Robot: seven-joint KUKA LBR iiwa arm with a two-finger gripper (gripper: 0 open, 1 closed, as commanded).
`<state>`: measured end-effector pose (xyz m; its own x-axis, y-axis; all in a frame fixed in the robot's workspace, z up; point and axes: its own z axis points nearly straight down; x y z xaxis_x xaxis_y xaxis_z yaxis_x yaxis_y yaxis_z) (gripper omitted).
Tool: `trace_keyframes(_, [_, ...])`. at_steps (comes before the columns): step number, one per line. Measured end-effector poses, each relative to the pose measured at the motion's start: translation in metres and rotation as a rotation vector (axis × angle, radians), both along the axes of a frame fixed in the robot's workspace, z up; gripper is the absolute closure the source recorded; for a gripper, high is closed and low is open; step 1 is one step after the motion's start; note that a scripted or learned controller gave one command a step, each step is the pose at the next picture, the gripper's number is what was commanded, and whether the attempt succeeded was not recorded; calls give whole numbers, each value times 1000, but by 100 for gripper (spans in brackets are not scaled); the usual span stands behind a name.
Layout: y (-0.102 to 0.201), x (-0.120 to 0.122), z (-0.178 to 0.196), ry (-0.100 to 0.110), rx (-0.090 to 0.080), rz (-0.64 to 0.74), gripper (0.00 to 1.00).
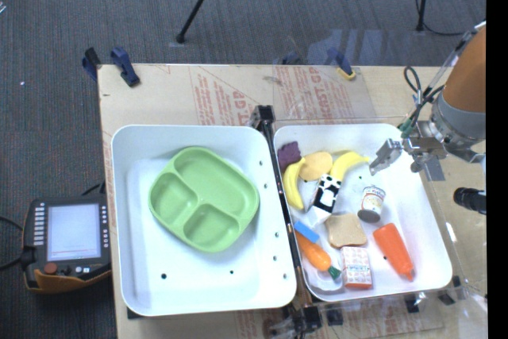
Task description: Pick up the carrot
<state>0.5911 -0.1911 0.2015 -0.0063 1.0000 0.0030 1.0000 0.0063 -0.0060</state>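
A large tapered orange carrot (394, 250) lies in the right bin (432, 206) near its front right corner. A smaller orange piece with a green tip (317, 256) lies at the bin's front left, beside a blue item (305, 232). My gripper (409, 163) hangs over the back right part of the right bin, above and behind the carrot and well apart from it. Its fingers (385, 157) are spread open with nothing between them.
The right bin also holds two bananas (295, 180), a slice of toast (346, 230), a small can (370, 203), a red carton (357, 266), a black-and-white carton (326, 193) and a purple piece (288, 151). The left bin (131, 250) bears a green divided plate (204, 198).
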Motion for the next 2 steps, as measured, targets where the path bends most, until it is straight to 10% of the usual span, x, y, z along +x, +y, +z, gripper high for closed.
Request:
trace_keyframes(1, [57,-114,-118,4,3,46,0])
trace_keyframes(2, [107,-116,-97,1,-2,-122,0])
